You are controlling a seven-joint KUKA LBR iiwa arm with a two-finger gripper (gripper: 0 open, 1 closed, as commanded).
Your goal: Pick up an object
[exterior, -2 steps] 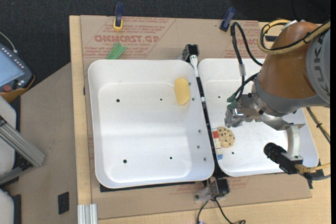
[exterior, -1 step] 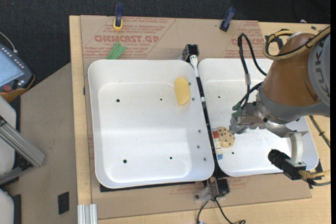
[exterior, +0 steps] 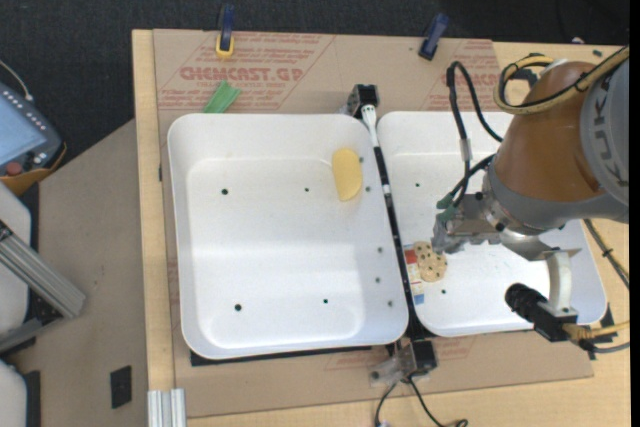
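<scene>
A pale yellow oblong object (exterior: 347, 174) lies flat at the left bin's two o'clock; a tan, dark-spotted piece (exterior: 430, 262) rests at the right bin's eight o'clock.

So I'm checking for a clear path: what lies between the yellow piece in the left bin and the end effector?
In the camera view, bare bin floor, then the black divider strip separates the yellow piece from the end effector.

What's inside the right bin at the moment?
In the right bin a tan perforated piece lies near the left wall, beside the end effector. The arm covers much of the bin's floor, so anything beneath it is hidden.
</scene>
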